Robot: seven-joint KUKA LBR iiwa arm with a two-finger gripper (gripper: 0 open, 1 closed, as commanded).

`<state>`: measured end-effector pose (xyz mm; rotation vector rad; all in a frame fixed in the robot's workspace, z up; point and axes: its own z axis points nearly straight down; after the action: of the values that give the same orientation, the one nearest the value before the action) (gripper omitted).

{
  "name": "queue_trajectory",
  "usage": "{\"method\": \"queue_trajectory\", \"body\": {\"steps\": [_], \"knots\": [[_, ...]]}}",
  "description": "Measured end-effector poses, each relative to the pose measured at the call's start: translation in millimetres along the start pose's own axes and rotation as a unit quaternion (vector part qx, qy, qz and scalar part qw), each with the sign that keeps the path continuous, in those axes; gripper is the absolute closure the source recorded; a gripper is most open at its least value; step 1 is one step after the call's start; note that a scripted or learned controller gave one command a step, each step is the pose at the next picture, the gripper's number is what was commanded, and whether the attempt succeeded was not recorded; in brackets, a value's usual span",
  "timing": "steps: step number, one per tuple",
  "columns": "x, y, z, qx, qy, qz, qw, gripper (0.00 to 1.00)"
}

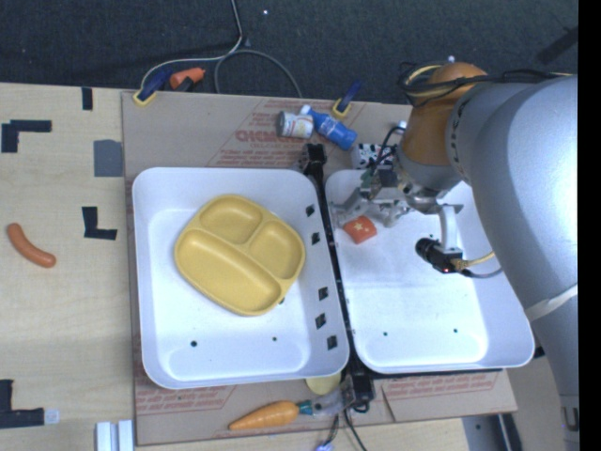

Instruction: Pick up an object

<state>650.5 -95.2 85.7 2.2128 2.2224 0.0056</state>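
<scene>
On the wooden surface (66, 186) two white bins sit, and in the right bin (423, 327) the end effector (368, 205) hangs just above the small orange block (360, 229), which may slip away against the bin wall.

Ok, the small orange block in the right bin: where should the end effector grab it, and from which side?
Across its two flat side faces, coming straight down from above. The orange block lies low and flat on the right bin floor, near the divider, so a sideways approach looks cramped. The end effector hovers close by.
</scene>
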Motion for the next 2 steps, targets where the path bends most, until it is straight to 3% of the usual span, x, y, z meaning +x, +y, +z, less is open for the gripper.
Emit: {"method": "queue_trajectory", "body": {"steps": [1, 2], "knots": [[-1.3, -1.9, -10.7, 0.001, -0.001, 0.001, 1.0, 1.0], [-43.1, -1.6, -121.2, -0.002, -0.001, 0.003, 1.0, 1.0]]}}
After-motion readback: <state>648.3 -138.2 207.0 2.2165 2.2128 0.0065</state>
